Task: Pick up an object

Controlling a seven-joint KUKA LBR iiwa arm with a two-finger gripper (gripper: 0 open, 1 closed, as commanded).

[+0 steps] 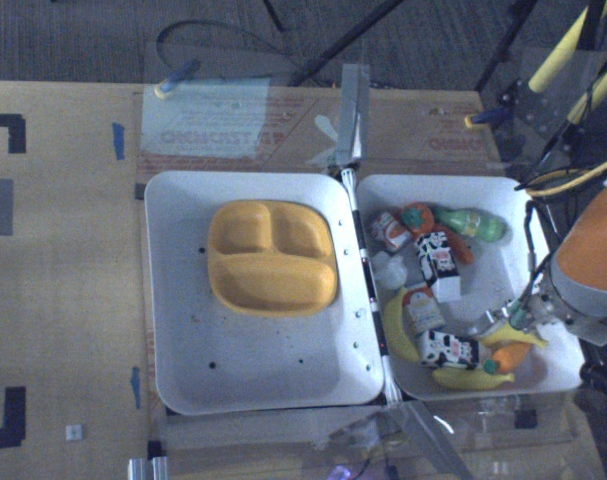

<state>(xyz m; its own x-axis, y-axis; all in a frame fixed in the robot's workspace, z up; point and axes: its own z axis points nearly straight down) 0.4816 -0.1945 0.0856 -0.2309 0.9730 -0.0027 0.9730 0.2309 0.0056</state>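
The right bin (543,378) holds a heap of toy groceries. Among them are a green bottle (475,225), a cow-patterned carton (439,260), a second cow-patterned carton (449,348), a small can (423,311), a yellow banana (395,330) along the left wall and an orange carrot (511,356). Another banana (473,377) lies by the front wall. My gripper (511,318) hangs low over the bin's right side, just above the carrot and to the right of the lower carton. I see nothing held in it.
The left bin (173,298) carries a yellow divided plate (272,257). A metal divider (361,268) runs between the bins. The arm's grey body and orange band (591,258) fill the right edge. Cables and stands lie behind the bins.
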